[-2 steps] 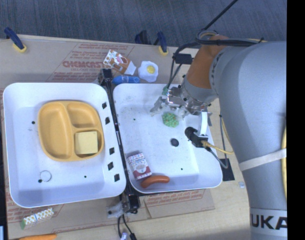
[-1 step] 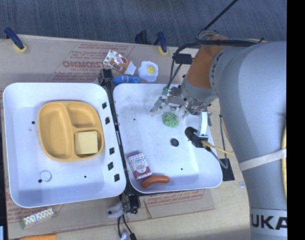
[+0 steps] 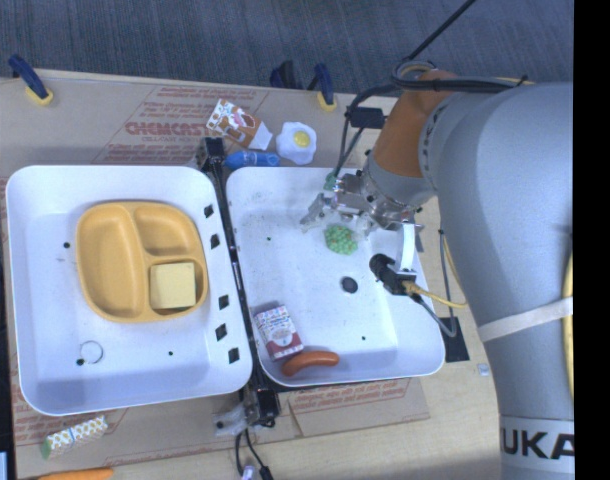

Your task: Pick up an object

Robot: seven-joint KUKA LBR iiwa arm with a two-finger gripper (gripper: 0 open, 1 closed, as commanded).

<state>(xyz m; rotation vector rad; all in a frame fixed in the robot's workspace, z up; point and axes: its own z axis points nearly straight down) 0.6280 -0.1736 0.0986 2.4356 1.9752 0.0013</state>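
Observation:
My gripper hangs over the upper middle of the right bin, its fingers spread just above a small green bumpy object. The green object lies on the bin floor directly below the fingertips, apart from them as far as I can see. Near the bin's front edge lie a red-and-white packet and an orange-red sausage. A small dark disc rests mid-bin. In the left bin a yellow divided plate holds a pale yellow block.
Behind the bins on the cardboard sit a small snack packet, a blue item and a white cup with a yellow centre. Black clips run along the seam between the bins. My arm's bulk covers the right side.

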